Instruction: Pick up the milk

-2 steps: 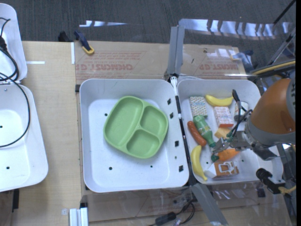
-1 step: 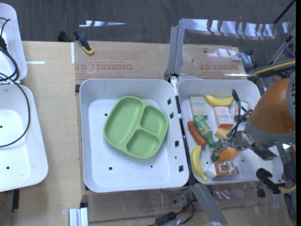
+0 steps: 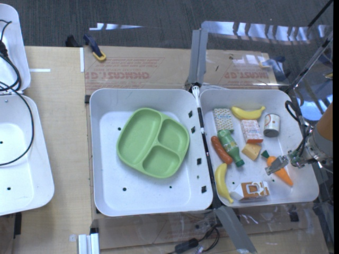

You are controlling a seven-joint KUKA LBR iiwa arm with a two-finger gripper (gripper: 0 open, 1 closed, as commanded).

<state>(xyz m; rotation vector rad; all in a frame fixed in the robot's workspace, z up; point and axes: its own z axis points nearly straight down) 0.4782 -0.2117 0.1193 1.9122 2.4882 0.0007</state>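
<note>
Gripper point(image 3: 278, 164) sits low at the right bin's point(image 3: 304, 192) right side over the carrot point(image 3: 283, 174), grip state we cannot tell, while the milk point(image 3: 252, 130), we judge the upright carton further left, stands unheld among crowded food.

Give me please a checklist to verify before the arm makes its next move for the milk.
1. Milk identified: cannot tell. The carton beside the can and the orange carton at the near edge are both candidates; the labels are too small to read.
2. Tool over the right bin: ok.
3. Tool above a carton: not ok. It is at the carrot.
4. Orange carton free of neighbours: not ok. A banana lies close beside it.
</note>
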